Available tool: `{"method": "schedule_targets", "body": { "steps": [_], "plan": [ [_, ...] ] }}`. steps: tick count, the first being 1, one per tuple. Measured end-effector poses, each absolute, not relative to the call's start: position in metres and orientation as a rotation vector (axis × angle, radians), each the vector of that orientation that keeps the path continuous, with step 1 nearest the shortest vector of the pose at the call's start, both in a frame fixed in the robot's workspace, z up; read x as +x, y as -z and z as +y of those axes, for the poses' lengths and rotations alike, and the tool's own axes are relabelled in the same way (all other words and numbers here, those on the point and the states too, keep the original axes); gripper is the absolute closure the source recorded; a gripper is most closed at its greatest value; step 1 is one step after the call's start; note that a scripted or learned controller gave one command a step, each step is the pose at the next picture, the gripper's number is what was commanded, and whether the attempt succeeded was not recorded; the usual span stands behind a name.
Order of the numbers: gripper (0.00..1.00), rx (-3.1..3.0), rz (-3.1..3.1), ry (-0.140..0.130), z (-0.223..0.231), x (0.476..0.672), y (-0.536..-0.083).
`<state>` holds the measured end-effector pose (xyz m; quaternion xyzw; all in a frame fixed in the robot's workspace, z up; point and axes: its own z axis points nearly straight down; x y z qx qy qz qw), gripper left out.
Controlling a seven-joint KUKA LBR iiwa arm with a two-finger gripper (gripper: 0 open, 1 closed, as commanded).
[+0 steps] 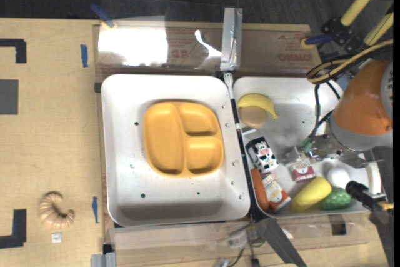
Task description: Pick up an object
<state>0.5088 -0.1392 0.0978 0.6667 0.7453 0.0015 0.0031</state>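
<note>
The right bin [287,100] holds several small objects. A yellow banana [259,101] lies at its far left beside a tan round piece [252,115]. A black-and-white cow-patterned item [263,156], an orange carrot [259,189] and a small bottle [275,191] lie along the left wall. A yellow lemon-like piece [311,192], a green piece [337,199] and a white egg shape [338,177] sit at the near right. My gripper [304,154] hangs low over the bin's middle, just above a small pink-red box [302,172]. Nothing visibly sits in it.
The left bin [119,134] carries a yellow divided plate [183,137]. A tan curled toy [56,209] lies on the wooden bench at the lower left. The arm's orange band [365,103] and cables [331,69] cover the right bin's right side.
</note>
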Motion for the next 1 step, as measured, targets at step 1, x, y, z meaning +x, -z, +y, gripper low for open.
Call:
{"method": "schedule_targets", "body": {
  "steps": [1],
  "plan": [
    [1.00, 2.076, 2.352, -0.013, -0.0264, 0.4974, -0.2629]
  ]
}}
